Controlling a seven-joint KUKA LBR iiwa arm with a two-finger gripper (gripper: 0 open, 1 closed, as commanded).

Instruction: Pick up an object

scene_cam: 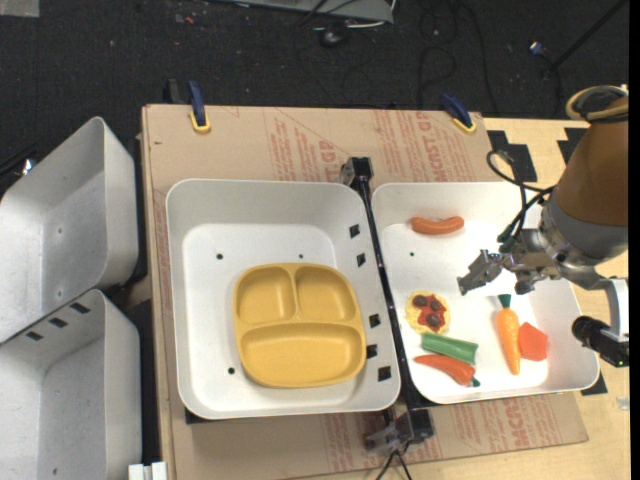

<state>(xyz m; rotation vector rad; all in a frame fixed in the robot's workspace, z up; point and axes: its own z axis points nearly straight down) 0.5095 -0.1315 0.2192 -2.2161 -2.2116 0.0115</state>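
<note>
The gripper [483, 271], fingers' state indeterminable, hovers mid-bin in the right white bin [578, 368]; from left: flat yellow pizza slice [428, 312], green pepper [449, 346], orange carrot [509, 339] near the front edge; descend vertically, centred over one item.

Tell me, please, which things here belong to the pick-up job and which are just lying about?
For the job: gripper; pickable toys in the right bin: sausage, pizza slice, carrot, green pepper, red chilli, red piece.

Lying about: yellow divided tray in the left bin; spare white bins; blue clamps.
</note>
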